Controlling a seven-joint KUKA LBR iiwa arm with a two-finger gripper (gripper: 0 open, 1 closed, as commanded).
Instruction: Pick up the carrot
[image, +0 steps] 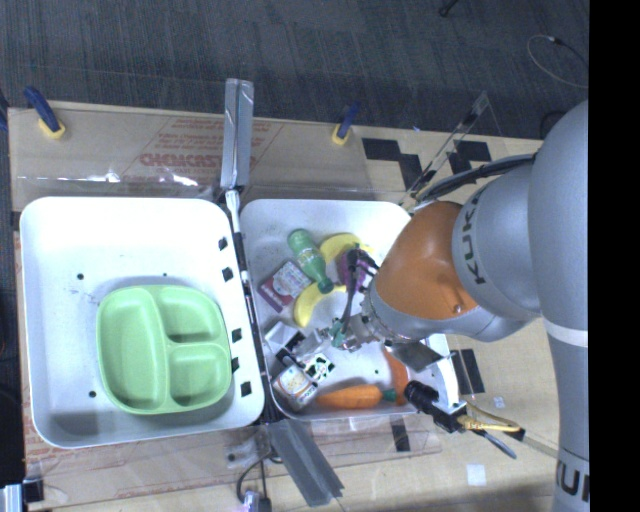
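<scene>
Carrot (349, 397) at right bin (262, 225) near edge | claw (345, 335) above clutter, grip state unclear

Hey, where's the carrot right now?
The long orange carrot lies along the near edge of the right white bin, just right of a small round jar, below the arm's orange band.

The scene is viewed by one fixed camera set above the tabletop (120, 140), looking down at a slant. Both shallow white plastic bins are taken in side by side: the left bin (50, 300) and the right bin (262, 225). Dark floor is seen along the top of the frame. The grey arm with the orange band (430, 270) is seen entering from the right, close beneath the lens.
</scene>
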